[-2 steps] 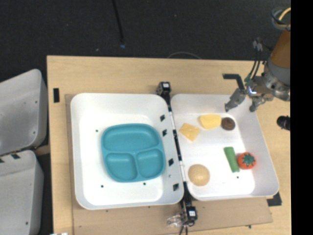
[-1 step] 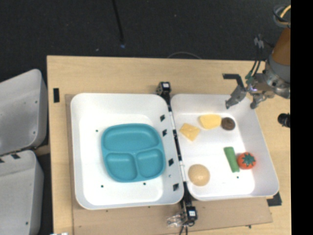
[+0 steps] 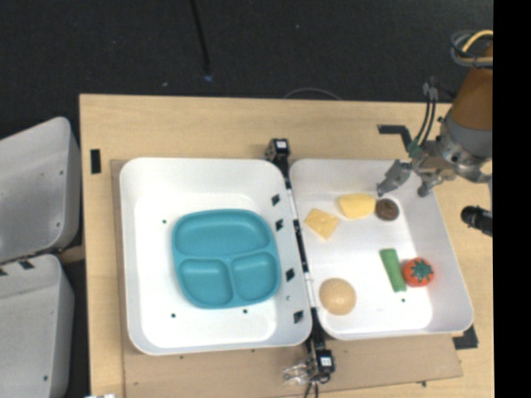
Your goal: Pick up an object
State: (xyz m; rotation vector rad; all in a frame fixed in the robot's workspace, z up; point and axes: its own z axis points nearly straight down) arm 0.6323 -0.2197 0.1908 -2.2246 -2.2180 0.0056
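The gripper [image 3: 404, 191] hangs over the far right part of the right bin [image 3: 449, 288], with the grey arm [image 3: 465, 135] and its orange band rising behind it towards the right edge of the view. Its two fingers [image 3: 388, 186] stand spread apart, and nothing sits between them; white bin floor shows in the gap.

Just below the left fingertip lies the brown ball [image 3: 387, 211], close to it, though I cannot tell whether they touch. Left of that fingertip, just beside the ball, is the yellow lump [image 3: 357, 206]. Further left of the fingers and a little nearer the camera lies the cheese wedge [image 3: 322, 223], close to the wall between the bins.

Well below the fingers, towards the near side of the bin, the green stick [image 3: 392, 269] lies lengthwise, roughly in line with the gap between the fingers. The red tomato [image 3: 418, 272] sits just beside the stick's lower right end, more or less under the right finger. The tan bun [image 3: 338, 295] rests well apart from the fingers, down and to the left, near the bin's near left corner.

Every one of these six things lies on the bin floor; none is lifted.

Far to the left of the fingers, across the dividing wall, the left bin [image 3: 137, 305] holds a teal tray [image 3: 225, 257] with three compartments, lying flat in its middle
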